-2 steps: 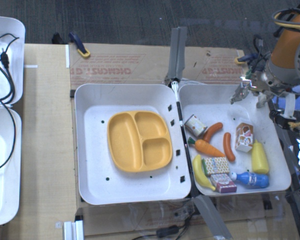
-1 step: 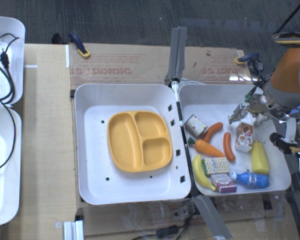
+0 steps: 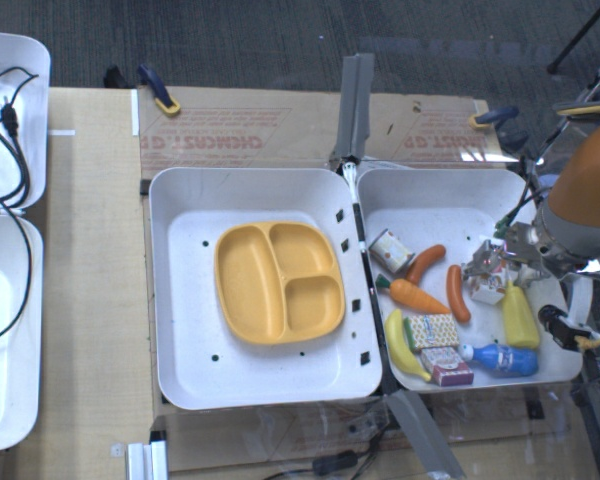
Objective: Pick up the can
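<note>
The can [image 3: 388, 249], small and silver-grey with a dark end, lies on its side in the right bin [image 3: 450, 196], close to the divider between the bins. My gripper [image 3: 495, 260] hangs at the right side of that bin, well to the right of the can. It sits just above a small white and red carton [image 3: 486, 287]. The grey arm with its orange band [image 3: 588, 183] reaches in from the right edge.
Around the can lie two sausages [image 3: 426, 260] [image 3: 458, 294], a carrot [image 3: 417, 295], a banana [image 3: 400, 344], two small boxes [image 3: 432, 329] [image 3: 446, 366], a blue bottle [image 3: 504, 359] and a yellow bottle [image 3: 519, 318]. The left bin [image 3: 180, 268] holds a yellow divided plate [image 3: 278, 281].
</note>
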`<state>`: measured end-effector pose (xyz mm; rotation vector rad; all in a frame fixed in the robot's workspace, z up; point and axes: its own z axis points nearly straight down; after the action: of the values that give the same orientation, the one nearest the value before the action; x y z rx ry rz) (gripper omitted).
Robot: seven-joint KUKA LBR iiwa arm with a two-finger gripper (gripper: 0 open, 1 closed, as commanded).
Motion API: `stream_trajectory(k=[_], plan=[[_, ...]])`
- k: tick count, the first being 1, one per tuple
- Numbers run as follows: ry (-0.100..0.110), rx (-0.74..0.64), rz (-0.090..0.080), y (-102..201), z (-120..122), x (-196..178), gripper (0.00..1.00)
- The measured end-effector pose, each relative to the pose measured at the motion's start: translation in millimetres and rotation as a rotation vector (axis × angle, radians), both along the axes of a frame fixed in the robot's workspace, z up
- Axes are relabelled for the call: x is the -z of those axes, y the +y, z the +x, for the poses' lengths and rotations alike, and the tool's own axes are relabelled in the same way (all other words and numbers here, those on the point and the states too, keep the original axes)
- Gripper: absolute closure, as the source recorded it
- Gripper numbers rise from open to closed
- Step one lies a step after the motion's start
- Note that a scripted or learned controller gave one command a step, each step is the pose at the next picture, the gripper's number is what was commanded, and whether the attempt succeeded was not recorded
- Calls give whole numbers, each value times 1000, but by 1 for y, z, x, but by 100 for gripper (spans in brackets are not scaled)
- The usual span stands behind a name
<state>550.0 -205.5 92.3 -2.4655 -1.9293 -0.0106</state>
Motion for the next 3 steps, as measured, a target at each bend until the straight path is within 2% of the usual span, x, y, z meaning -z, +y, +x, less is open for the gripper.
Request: stream_trajectory(k=[1,2,3], plan=[[-2,3,-3,-1,1,-10,100],[-5,88,-13,59,50,-1,100],[25,63,-11,-3,102,-18,100]])
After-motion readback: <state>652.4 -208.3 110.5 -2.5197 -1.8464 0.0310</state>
